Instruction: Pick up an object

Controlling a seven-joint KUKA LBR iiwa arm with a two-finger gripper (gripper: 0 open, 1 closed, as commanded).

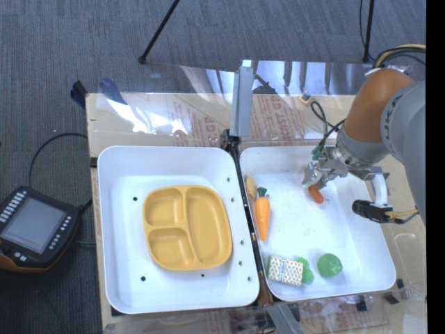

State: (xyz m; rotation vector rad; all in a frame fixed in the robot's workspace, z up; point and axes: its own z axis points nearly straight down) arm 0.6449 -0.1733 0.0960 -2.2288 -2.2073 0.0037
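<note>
My gripper hangs low over the back of the right bin, open, with its tips spread. A small orange-red piece lies on the bin floor right at the tips, just in front of them; I see nothing clamped between them. A toy carrot with a green top lies along the bin's left wall, and a pale yellow piece sits just behind it. At the front are a patterned white-and-green block, a green lump touching it, and a green ball.
The left bin holds a yellow divided plate. A grey upright post stands behind the seam between the bins. A black part of the arm juts over the right bin's right side. A control tablet lies on the floor at left.
</note>
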